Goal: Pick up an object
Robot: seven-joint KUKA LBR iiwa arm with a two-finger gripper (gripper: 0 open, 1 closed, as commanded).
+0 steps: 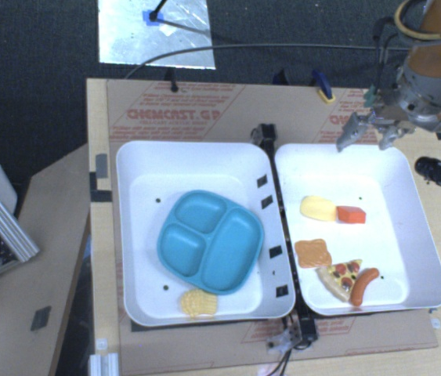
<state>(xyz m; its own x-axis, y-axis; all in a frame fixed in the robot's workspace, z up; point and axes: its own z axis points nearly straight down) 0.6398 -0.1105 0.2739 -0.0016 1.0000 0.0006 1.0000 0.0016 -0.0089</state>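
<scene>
gripper: we see the grey two-finger gripper (368, 135) above the far rim of the right white bin (420, 210); jaws spread wide, nothing between them.
targets: pale yellow rounded toy food piece (317, 207) touching the orange-red wedge block (351, 215), mid bin; tan waffle-like square (312, 253), plastic pizza slice (341, 276) and red-brown sausage (363, 284) near the front wall.
left bin: blue compartment tray (209, 241), yellow corn-like piece (198, 303) just beside it.
handling: we judge these light, stiff, smooth plastic, likely to slip.
grip: we'd pinch the yellow piece across its short width, away from the wedge.
progress: nothing picked yet.
</scene>
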